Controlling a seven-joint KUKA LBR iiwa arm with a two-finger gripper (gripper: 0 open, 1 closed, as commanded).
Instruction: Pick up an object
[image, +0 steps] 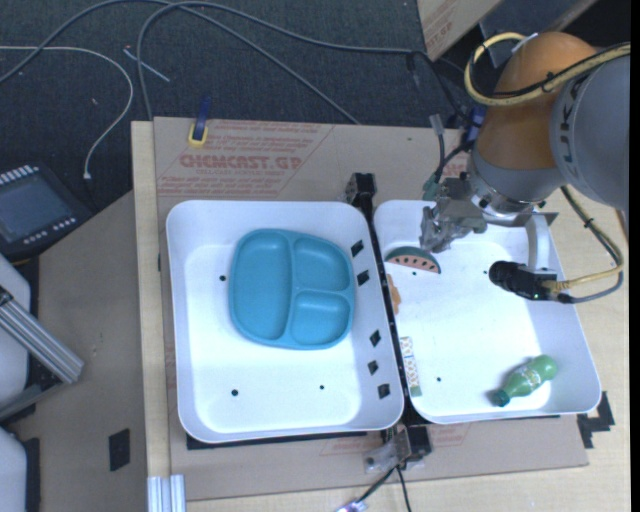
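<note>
**Two bins, with the watermelon slice just left of the gripper**

Two white bins sit side by side on the bench. The left bin (185, 300) holds one thing, a blue divided plate (292, 288), lying flat near its middle and well apart from the arm.

Across the divider, the right bin (470, 330) holds the likelier targets. A watermelon slice (414, 262) lies flat in the far left part of this bin, close to the divider. Its long axis runs roughly left to right, dipping a little toward the right. The gripper (440, 232) hangs just beside the slice's right end, slightly beyond it toward the back of the bin. Whether it is open or closed cannot be told from this angle, and nothing is seen held in it.

To my eye the slice is the object in hand. The coming move looks like a short shift left and toward the front to centre over it, then a descent, closing across its narrow width.

Farther right, a green bottle (524, 381) lies on its side in the near right corner, well apart from the gripper.
</note>
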